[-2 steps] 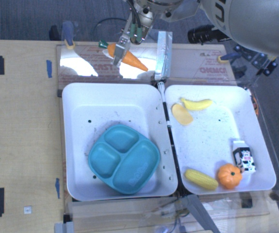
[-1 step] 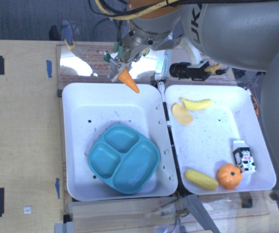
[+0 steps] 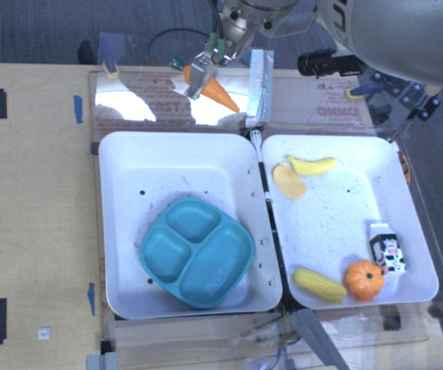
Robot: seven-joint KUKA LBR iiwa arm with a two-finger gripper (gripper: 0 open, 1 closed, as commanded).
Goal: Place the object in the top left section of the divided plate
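Note:
A blue divided plate [image 3: 198, 251] lies in the left bin [image 3: 129, 168], toward its front. Its top left section [image 3: 192, 216] holds nothing. My gripper [image 3: 203, 74] hangs high over the back edge of the left bin, above the cardboard strip. It is shut on a toy carrot [image 3: 221, 95], whose orange tip points down and to the right. The carrot's green top [image 3: 177, 64] sticks out to the left of the fingers.
The right bin [image 3: 406, 206] holds a banana [image 3: 311, 165], a pale yellow slice [image 3: 288, 181], a corn cob [image 3: 319, 284], an orange [image 3: 364, 279] and a small cow-print carton [image 3: 387, 251]. A metal bracket [image 3: 260, 87] stands right of the gripper.

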